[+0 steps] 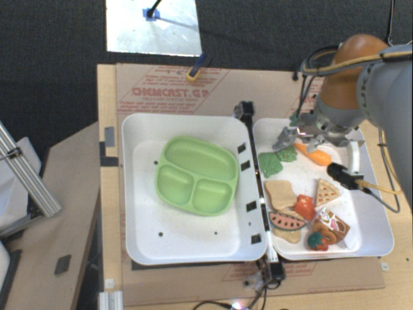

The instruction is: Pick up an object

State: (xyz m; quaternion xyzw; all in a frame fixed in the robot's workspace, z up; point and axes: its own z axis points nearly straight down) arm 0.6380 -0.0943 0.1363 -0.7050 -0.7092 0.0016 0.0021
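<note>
The left bin (139, 192) holds a green divided plate (197, 175). In the right bin (377, 228), the end effector (292, 136) hovers near a toy carrot (314, 154); whether it is open I cannot tell. The carrot seems light, stiff and smooth; grip across its middle.

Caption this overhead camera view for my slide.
Gripper hovers over toy food in the right bin; green tray sits in the left.

At frame centre a green divided plate (197, 175) lies in the left bin (139, 237). At right, the gripper (288, 136) hangs over the right bin (374, 234), just above a green leafy toy (270, 164) and beside an orange carrot (314, 154). Toy foods cluster lower right: bread slice (279, 193), watermelon wedge (286, 220), pizza slice (326, 192).
</note>
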